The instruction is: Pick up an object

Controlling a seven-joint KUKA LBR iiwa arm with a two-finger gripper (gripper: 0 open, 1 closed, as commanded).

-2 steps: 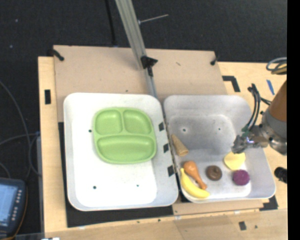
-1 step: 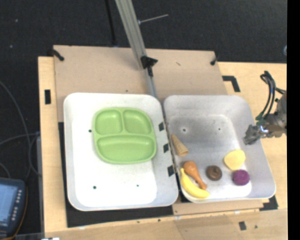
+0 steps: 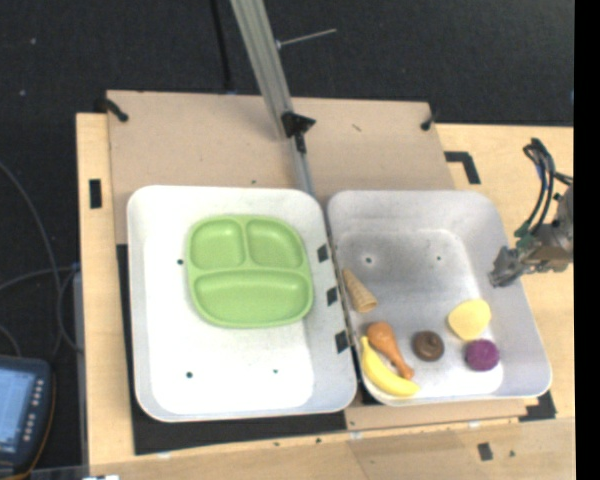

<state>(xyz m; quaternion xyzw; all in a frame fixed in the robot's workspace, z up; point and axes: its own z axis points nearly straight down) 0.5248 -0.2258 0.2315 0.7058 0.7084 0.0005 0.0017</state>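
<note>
Poised with the jaws above the right rim of the right bin (image 3: 410, 218); cannot tell whether apart or together, being too small and blurred. Nearest on the bin floor: a yellow lemon-like piece (image 3: 469, 318), just beside a purple ball (image 3: 481, 354) and near a brown ring (image 3: 427, 345). Probably toy food, so judged light, stiff and smooth, liable to roll or slip. Best taken across the widest part, from straight above, keeping clear of the purple ball.

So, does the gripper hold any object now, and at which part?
Nothing is held. The gripper is at the right bin's right edge, apart from the yellow piece and the other items.
</note>
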